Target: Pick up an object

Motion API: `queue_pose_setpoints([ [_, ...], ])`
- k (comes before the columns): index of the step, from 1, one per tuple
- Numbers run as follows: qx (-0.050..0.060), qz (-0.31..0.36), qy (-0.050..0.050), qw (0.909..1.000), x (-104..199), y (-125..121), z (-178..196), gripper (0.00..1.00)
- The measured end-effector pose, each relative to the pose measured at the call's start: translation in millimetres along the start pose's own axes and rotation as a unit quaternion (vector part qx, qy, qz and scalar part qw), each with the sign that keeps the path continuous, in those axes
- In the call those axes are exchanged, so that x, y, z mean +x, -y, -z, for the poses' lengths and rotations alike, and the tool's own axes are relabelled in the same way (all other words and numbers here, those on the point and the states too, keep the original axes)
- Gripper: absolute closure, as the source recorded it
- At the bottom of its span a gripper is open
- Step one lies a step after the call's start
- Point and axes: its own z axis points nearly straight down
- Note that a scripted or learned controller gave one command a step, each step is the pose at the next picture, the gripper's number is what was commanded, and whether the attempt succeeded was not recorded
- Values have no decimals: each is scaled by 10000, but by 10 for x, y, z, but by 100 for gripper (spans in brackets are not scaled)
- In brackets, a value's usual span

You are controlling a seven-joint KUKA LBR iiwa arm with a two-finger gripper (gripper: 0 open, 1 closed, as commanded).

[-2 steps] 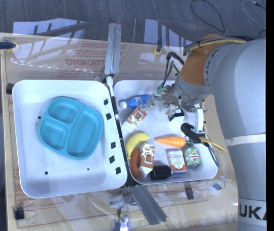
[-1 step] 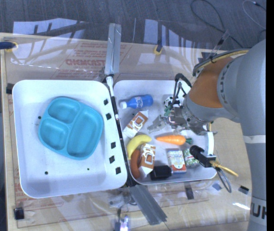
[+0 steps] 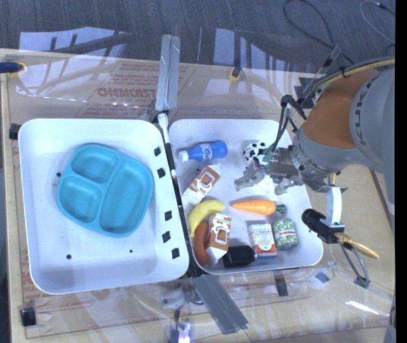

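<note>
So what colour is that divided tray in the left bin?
Light blue; the divided tray shows plainly in the camera view.

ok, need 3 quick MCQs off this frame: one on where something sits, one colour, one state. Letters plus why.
1. Where does the blue sectioned plate lie?
A. in the left bin
B. in the right bin
C. on the bench outside both bins

2. What colour is the carrot?
A. purple
B. orange
C. white

3. How does the blue bottle rest?
A. standing upright
B. lying on its side
C. stacked on the plate

Answers:
1 A, the plate sits alone on the left bin's floor.
2 B, its body is orange with a green end, lying below the gripper.
3 B, it lies lengthwise near the right bin's far wall, white cap end pointing toward the divider.
</note>
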Motion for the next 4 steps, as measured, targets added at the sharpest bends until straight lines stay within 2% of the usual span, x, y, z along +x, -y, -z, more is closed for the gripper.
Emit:
queue_pose_setpoints([
  [1, -93, 437, 13, 9990, 33, -51, -821, 0],
  [2, -6, 1359, 4, 9907, 84, 246, -242, 0],
  [3, -1, 1350, 4, 9908, -50, -212, 92, 0],
  [4, -73, 1073, 7, 9942, -64, 47, -816, 0],
])
